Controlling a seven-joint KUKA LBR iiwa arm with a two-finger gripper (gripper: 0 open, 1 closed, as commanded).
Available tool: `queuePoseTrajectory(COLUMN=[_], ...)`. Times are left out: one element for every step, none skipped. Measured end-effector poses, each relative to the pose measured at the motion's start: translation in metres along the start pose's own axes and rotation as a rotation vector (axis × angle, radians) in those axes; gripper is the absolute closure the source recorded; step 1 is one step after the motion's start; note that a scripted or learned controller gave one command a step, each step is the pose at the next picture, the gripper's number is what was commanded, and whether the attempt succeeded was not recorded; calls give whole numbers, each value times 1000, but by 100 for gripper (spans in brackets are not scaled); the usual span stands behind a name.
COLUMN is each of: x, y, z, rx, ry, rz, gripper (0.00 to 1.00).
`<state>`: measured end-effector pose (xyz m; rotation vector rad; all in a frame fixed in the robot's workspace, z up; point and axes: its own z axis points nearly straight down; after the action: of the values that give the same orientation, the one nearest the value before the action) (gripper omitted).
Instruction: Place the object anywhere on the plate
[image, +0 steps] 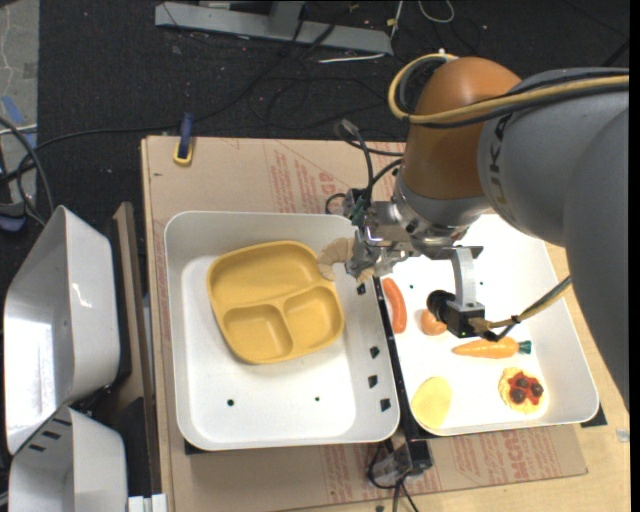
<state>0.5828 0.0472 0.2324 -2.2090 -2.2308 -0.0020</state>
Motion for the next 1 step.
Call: queuePoseTrajectory(x=[48], y=[-1], z=[-2], rx=[-1], ry=[-1], rz=[1], gripper=[100])
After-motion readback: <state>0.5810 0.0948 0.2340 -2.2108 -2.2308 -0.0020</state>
